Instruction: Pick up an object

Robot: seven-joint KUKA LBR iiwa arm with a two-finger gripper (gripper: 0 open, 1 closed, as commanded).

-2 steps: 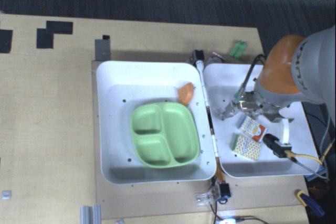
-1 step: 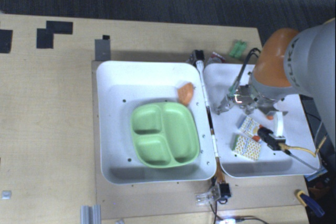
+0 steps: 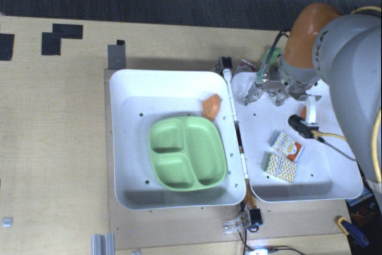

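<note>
- Pale wood bench [image 3: 54, 146] fills most of the frame, with dark floor along the top edge.
- Arm [image 3: 352, 68] comes in from the right and hangs over the upper part of the right bin. Nothing seen lifted, so I judge the pick not yet made: approach stage only, with grasp and lift both left to do.
- Left bin [image 3: 128, 98], centre frame, holds the tray and the lump.
- Right bin [image 3: 334, 158], beside it on the right, holds the packets.
- Green divided tray [image 3: 188, 152] lies flat in the left bin.
- Claw [image 3: 265, 95] sits at the right bin's upper left corner. Its opening cannot be told from here; nothing visibly held.
- Two packets [image 3: 287, 147] lie touching, lower centre of the right bin, apart from the claw: the likeliest target.
- Orange lump [image 3: 211, 106] sits just beside the tray's upper right.
</note>
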